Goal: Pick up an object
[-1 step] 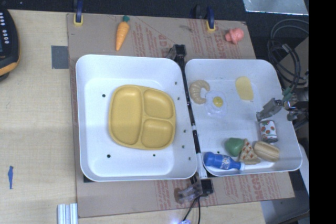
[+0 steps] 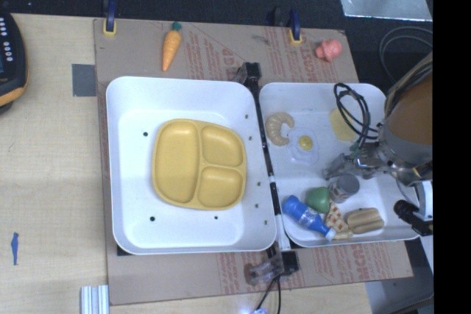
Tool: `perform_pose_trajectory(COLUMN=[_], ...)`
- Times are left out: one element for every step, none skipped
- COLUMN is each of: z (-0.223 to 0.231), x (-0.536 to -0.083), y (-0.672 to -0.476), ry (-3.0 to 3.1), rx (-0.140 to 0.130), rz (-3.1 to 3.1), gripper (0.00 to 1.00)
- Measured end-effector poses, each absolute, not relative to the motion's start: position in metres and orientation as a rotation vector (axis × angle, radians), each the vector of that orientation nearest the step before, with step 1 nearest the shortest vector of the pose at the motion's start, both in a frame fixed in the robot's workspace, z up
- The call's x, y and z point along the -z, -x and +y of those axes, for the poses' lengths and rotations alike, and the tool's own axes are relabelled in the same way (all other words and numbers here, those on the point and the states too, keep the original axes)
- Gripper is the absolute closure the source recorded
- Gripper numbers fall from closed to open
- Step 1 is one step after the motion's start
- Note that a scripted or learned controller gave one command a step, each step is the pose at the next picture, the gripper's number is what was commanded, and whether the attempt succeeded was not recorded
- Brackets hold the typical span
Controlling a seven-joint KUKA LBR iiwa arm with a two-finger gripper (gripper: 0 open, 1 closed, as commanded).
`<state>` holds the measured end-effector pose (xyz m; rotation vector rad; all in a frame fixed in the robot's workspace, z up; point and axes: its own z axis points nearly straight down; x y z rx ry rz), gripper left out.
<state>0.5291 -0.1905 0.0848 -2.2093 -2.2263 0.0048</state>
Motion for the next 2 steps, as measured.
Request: perform_pose_trajectory(z=[-0.193, -0.212], x=[-0.094, -0.093], y=[-0.643, -0.657], ry=[2.217, 2.214], rx=[0.007, -0.001], rz=[-2.237, -2.230], gripper=[0.00, 0.00])
